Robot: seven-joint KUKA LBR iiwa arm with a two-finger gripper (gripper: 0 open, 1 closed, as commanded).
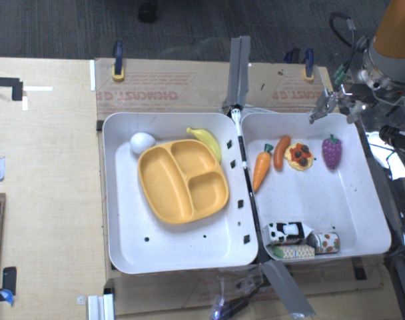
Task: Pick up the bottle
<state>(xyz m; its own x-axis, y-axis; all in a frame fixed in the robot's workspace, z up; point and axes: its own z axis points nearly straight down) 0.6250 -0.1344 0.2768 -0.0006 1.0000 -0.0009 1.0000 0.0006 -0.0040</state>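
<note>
Bottle [286,233] lies in right bin [362,199], near front.

Red lettering is printed on the cardboard sheet [164,85] behind the bins at the upper centre (upside down, apparently "CHEMCAST GP"); nothing else can be read.

Bottle [286,232], white with black cow-like patches, lying on its side, near front edge of right bin [362,212]
</note>
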